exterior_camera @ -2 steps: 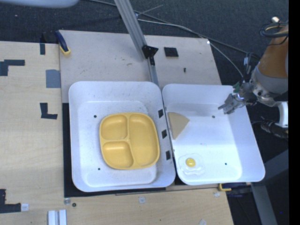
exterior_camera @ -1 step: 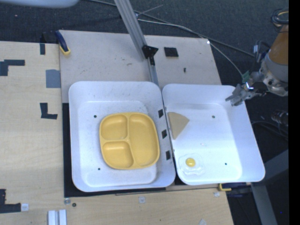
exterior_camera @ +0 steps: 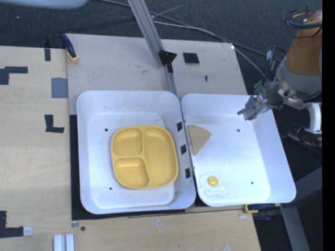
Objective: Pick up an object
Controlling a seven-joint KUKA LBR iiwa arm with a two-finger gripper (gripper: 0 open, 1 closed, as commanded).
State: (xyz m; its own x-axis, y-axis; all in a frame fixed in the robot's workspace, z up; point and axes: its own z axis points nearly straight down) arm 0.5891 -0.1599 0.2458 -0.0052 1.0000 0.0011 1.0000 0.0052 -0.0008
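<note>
A tan triangular slice (exterior_camera: 198, 138) lies at the left side of the right bin (exterior_camera: 261, 156), close to its left wall. A white fried egg with a yellow yolk (exterior_camera: 213, 182) rests near that bin's front left corner. My gripper (exterior_camera: 250, 112) hangs over the right bin's back right part, pointing down and to the left, well apart from both objects. Nothing shows between its dark fingers.
A yellow three-compartment plate (exterior_camera: 144, 156) sits in the left bin (exterior_camera: 91, 140). A slanted metal bar (exterior_camera: 152, 30) runs from the top down to the gap between the bins. Cables trail across the dark floor behind the bench.
</note>
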